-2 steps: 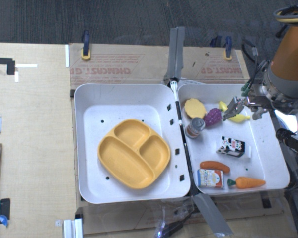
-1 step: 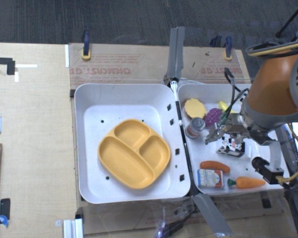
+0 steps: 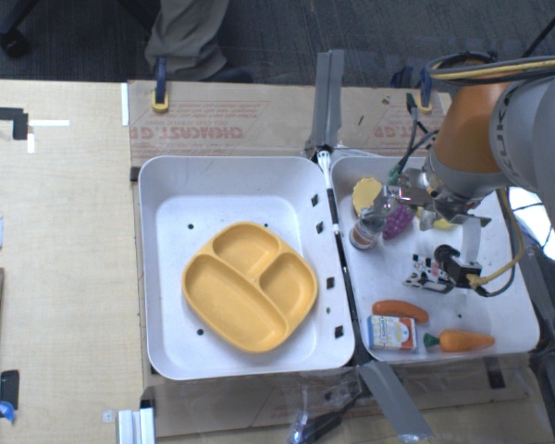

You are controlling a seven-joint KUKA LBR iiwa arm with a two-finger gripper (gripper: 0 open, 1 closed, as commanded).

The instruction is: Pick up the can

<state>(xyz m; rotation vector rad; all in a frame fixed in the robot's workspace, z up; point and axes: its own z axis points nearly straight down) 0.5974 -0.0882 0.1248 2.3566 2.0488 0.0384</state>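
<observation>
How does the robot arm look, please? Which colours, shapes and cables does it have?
The arm is a thick, rounded grey tube with a wide orange band above the wrist. Thin black cables loop along its top side.

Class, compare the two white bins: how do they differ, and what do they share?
The left bin holds one large yellow plate; the right bin holds several small things, among them a can, grapes and a carrot. The arm reaches over the right bin, not the left bin. Both are white, shallow and side by side.
</observation>
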